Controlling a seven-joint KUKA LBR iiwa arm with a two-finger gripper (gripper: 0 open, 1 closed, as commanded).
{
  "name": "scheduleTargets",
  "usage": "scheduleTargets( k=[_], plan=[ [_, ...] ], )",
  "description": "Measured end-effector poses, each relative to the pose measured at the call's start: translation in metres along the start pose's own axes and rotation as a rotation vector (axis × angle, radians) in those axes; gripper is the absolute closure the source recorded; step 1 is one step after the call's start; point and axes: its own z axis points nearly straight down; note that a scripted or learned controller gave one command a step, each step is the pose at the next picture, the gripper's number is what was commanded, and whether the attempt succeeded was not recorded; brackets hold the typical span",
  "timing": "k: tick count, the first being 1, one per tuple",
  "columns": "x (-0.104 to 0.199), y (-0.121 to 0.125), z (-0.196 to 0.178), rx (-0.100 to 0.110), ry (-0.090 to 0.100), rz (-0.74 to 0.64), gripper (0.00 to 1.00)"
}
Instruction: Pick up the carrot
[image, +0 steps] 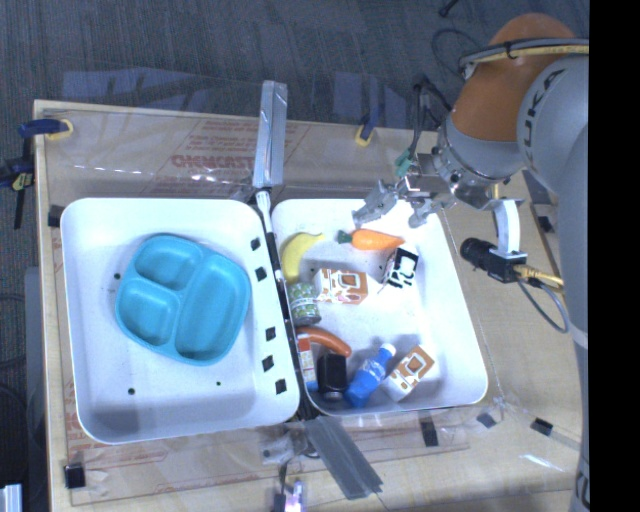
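Note:
The carrot (377, 240) is orange with a small green end and lies on its side near the far wall of the right bin (455, 300). My gripper (398, 207) hovers just beyond and slightly above the carrot, its two fingers (371, 209) spread apart. It is open, with nothing between the fingers, and the carrot rests on the bin floor apart from them.
Crowded around the carrot are a banana (296, 251), a small carton (343, 285), a black-and-white box (401, 268) and a green can (302, 300). Nearer the front lie a red sausage (322, 341), a blue bottle (369, 373) and another carton (411, 368). The left bin holds a blue divided plate (183, 297).

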Motion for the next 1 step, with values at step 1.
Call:
scheduleTargets(
  k=[1],
  plan=[
    [-0.0372, 0.0444, -0.0081, -0.005, -0.002, -0.193, 0.0]
  ],
)
